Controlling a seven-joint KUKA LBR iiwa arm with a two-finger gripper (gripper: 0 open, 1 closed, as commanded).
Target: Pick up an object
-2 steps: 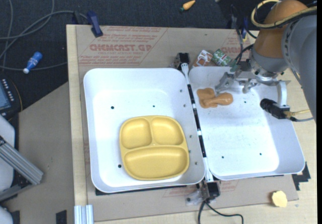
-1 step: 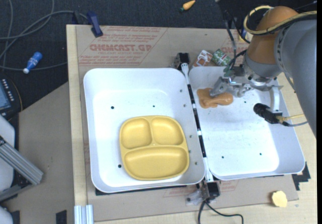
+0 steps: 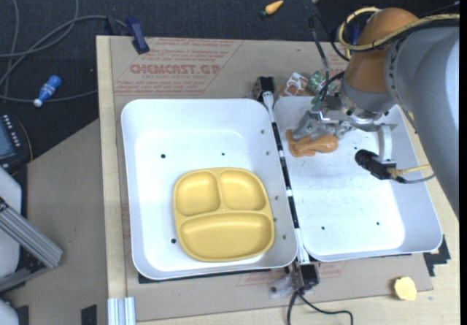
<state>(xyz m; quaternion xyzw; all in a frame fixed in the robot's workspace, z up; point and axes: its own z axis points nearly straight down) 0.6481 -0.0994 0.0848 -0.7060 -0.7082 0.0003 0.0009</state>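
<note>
A tan, bread-like object (image 3: 315, 145) lies in the right bin (image 3: 350, 228), near its back left corner beside the divider. My gripper (image 3: 323, 125) hangs right over this object, at its upper edge, with the grey arm and its orange band (image 3: 378, 50) reaching in from the right. The gripper body hides the object's far side, and I cannot make out whether anything is held. In the left bin (image 3: 146, 134) a yellow divided plate (image 3: 222, 212) lies flat toward the front.
A small wrapped packet (image 3: 295, 84) and a green item (image 3: 318, 81) sit at the right bin's back rim. A black cable plug (image 3: 371, 162) hangs beside the gripper. A yellow lump (image 3: 404, 288) lies on the bench at front right.
</note>
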